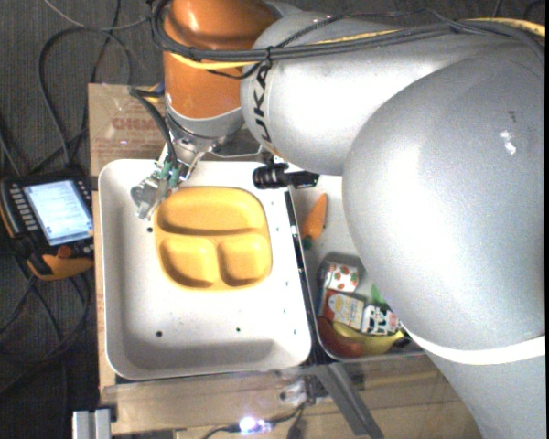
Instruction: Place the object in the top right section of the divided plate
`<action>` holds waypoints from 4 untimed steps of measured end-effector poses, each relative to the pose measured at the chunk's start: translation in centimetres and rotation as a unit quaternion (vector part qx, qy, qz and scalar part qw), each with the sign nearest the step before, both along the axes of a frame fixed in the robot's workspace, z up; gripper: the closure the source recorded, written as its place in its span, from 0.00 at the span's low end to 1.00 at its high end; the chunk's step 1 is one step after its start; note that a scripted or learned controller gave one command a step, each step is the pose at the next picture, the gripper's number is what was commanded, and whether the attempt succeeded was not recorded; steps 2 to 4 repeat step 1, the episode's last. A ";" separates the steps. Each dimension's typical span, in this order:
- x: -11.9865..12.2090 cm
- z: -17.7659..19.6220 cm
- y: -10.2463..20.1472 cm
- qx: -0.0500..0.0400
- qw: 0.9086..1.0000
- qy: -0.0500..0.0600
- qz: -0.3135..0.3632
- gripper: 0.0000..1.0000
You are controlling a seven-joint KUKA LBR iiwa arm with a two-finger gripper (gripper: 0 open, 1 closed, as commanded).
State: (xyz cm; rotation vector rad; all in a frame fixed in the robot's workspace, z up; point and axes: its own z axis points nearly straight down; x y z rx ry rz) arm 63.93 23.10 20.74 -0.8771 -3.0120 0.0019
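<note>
A yellow divided plate (214, 236) lies in the left white bin (201, 337), with one long section on its far side and two smaller ones on its near side. All three sections look bare. My gripper (152, 190) hangs over the plate's far left corner, just past the rim, below the orange wrist band (206, 48). I see nothing held under it. An orange carrot (313, 216) lies at the far left of the right bin, close to the divider. The grey arm hides most of that bin.
The right bin also holds a red and white carton (340, 278), a cow-patterned carton (366, 317) and something yellow (366, 343) beneath them. A teach pendant (50, 210) lies left of the bench. Bare bin floor surrounds the plate.
</note>
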 end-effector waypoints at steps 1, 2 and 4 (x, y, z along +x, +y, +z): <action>-7.7 1.7 -1.1 -0.002 1.000 0.000 0.017 1.00; -7.7 1.7 -1.1 -0.002 1.000 0.000 0.017 1.00; -7.7 1.7 -1.1 -0.002 1.000 0.000 0.017 1.00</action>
